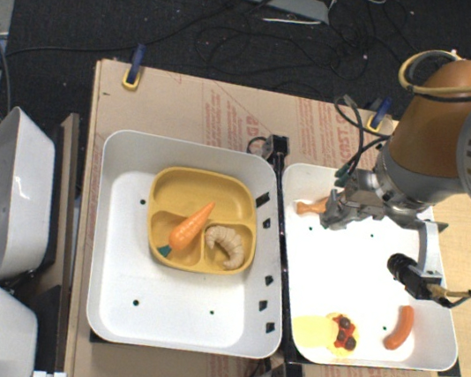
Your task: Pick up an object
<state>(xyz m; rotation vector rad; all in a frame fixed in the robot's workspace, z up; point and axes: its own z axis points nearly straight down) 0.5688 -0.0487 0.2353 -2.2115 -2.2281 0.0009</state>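
Note:
My gripper (337, 214) hangs low over the far left corner of the right bin (378, 297). A small orange piece (308, 208) lies on the bin floor just to its left, touching or almost touching the gripper's tip. An orange-red sausage (400, 327) lies near the right bin's front right corner. A pale yellow slice (316, 331) with a small dark red item (344, 331) on it rests at that bin's front edge. In the left bin (110, 296) a yellow divided plate (165, 182) holds a carrot (191, 225) and a pale shrimp (226, 244).
The grey and orange arm (448, 120) reaches in from the upper right over the right bin's back edge. A black unit on a white bracket (407, 271) sticks out beside the wrist. Black clips run along the wall between the bins (272, 261).

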